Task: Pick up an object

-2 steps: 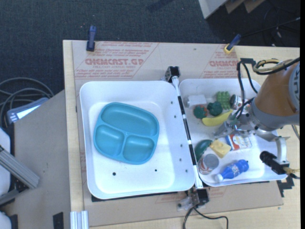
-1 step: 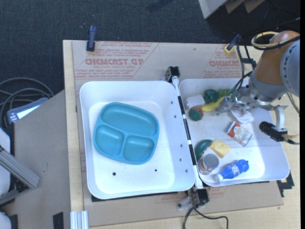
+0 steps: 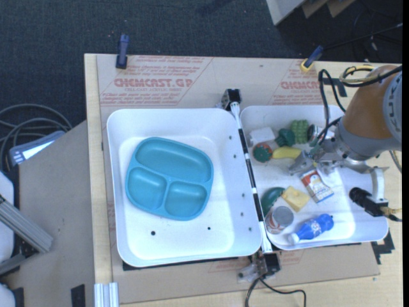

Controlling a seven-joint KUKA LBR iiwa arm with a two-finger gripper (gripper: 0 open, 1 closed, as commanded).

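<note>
Working from the bottom of the frame upward, I see the right bin [image 3: 377, 232] crowded along its lower edge: a blue bottle [image 3: 315, 227] lies with its long axis running left to right, slightly tilted, and just to its left stands a small round can [image 3: 279, 219]. Above those sit a yellow block [image 3: 295, 198] and a dark green piece [image 3: 273, 196] beside it. A little higher and to the right lies a small red-and-white carton [image 3: 317, 187], its long axis slanting from upper left to lower right.

That carton is what I judge the move turns on. My tool [image 3: 313, 164] hangs just above it in the picture, at the centre right, with the arm coming in from the right edge. The carton lies immediately below and a touch right of the tool tip. I cannot tell whether the tool is open or closed; nothing is visibly held.

Further up sit a yellow banana-like piece [image 3: 285, 153], a red-green ball [image 3: 262, 151], a white block [image 3: 261, 135] and a green knobbly item [image 3: 298, 133].

In the left bin [image 3: 121, 171] a blue divided plate [image 3: 169, 178] lies well apart from the tool.
</note>
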